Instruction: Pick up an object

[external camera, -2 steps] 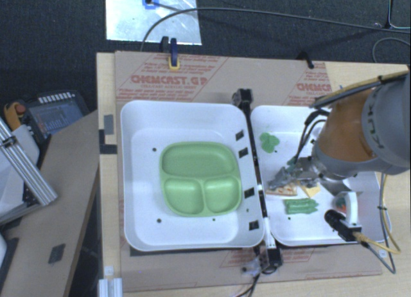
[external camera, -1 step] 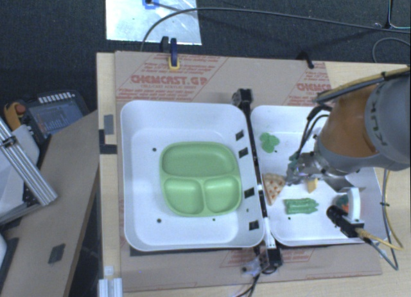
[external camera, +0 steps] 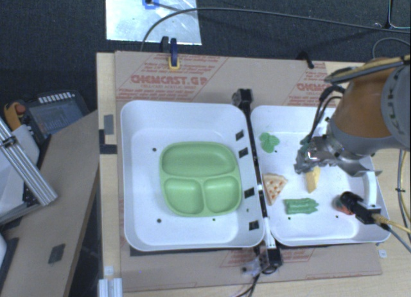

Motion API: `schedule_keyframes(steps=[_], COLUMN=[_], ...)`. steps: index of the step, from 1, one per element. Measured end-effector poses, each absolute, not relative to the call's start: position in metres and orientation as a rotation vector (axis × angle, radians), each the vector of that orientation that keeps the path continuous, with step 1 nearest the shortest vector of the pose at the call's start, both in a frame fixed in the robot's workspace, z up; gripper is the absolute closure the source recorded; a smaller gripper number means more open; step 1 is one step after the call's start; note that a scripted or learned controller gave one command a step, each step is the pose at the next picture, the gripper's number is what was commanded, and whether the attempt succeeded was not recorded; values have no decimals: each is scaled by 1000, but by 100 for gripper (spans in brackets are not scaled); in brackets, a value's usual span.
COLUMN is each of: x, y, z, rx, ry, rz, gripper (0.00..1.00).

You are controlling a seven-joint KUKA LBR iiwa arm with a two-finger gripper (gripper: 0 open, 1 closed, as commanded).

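One green tray (external camera: 196, 178) in the left bin; four food pieces in the right bin (external camera: 324, 233).

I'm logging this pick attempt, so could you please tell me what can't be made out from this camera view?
- Gripper: its fingers are small and shadowed under the wrist, so their state is unclear.
- Yellow piece: its top is covered by the gripper; a grasp cannot be confirmed.
- Arm: cut off by the right edge.
- Green tray: compartment contents, if any, blend with its colour.
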State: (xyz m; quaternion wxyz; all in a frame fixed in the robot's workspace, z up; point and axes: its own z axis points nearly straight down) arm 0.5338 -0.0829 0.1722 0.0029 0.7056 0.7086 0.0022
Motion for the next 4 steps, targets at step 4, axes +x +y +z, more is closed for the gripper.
schedule_keyframes(steps=[4], x=[583], y=[1], z=[254], rx=[2210], ry=[2230], rz=[4], gripper=[100])
